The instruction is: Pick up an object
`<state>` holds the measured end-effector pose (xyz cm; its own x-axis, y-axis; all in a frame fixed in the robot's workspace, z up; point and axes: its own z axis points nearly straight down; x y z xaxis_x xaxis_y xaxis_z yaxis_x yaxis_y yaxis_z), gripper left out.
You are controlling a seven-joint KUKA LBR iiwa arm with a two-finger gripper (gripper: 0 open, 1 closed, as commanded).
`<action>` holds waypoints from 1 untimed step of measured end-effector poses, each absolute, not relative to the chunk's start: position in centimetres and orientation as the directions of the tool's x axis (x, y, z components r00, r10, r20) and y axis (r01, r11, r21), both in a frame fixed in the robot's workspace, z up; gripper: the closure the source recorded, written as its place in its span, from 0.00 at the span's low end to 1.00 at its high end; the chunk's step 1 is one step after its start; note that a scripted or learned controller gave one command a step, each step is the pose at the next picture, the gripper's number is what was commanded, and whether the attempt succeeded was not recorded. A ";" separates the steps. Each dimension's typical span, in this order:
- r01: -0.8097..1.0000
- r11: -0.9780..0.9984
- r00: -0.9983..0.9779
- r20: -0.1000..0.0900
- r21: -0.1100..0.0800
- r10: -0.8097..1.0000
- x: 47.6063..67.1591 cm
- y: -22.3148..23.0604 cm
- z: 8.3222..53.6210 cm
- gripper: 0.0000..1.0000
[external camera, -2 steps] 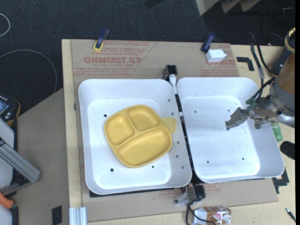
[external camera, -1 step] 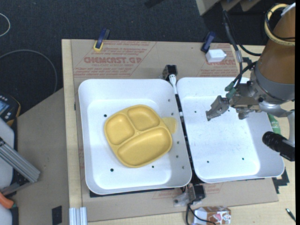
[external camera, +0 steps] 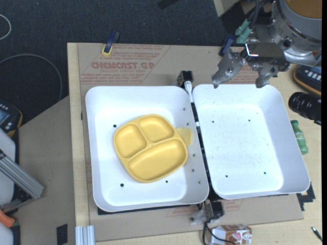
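Camera view: yellow tray [external camera: 150, 148], left bin [external camera: 97, 137]

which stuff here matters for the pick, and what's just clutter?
Job:
- yellow divided tray in the left bin
- hand, fingers spread, over the back edge of the right bin

Clutter:
- green marker by the right bin
- yellow-blue clamp at the board's back edge
- black clip between the bins
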<state>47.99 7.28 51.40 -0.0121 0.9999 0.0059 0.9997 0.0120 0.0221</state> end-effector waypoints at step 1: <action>1.000 0.002 -0.002 0.000 0.005 1.000 48.0 6.8 51.5 1.00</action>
<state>48.00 6.79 51.50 -0.0016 1.0000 0.0001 1.0000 0.0016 0.0050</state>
